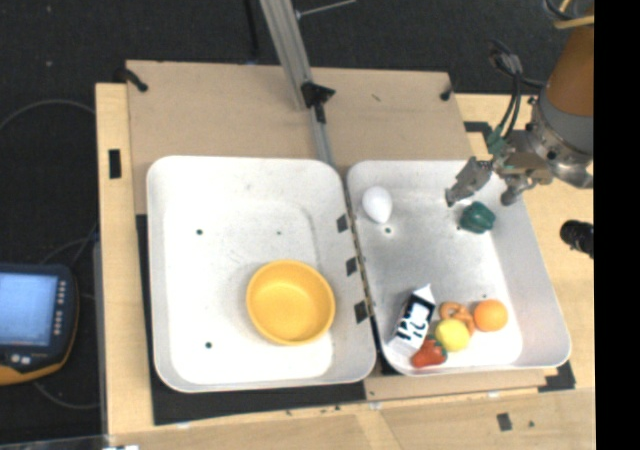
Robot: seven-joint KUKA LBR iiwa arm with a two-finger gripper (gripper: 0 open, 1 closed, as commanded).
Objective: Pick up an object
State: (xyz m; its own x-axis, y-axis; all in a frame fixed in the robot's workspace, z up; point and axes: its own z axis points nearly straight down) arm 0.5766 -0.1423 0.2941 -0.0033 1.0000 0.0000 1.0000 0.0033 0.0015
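Hovering over the right bin point(520, 268), the fingers point(466, 185) are spreading apart, gripping nothing; the small green object point(478, 218) is lying just beneath them, near the bin's far right corner.

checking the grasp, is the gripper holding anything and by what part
Nothing held: the gripper is open above the green object, which lies in the right bin.

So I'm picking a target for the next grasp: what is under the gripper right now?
A small green object lies on the right bin's floor, just below the gripper and partly overlapped by it in this view. Whether the gripper touches it cannot be judged.
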